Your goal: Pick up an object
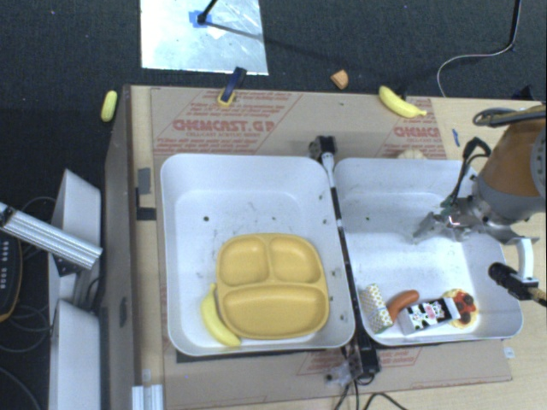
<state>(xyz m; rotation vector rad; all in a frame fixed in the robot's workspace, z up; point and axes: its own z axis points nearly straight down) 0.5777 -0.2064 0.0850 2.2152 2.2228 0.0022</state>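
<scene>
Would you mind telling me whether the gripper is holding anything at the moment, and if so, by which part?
Nothing is held. The gripper hangs open over bare floor in the right bin, well apart from the sausage near the front wall.

Red lettering on the brown board under the bins

The board (256, 114) on the tabletop carries "CHEMCAST GP" in red capitals behind the left bin (184, 178), with part of the same red print repeated near the right bin (385, 173), too cut off to read. The small black-and-white package (425, 314) bears markings too small to make out.
</scene>
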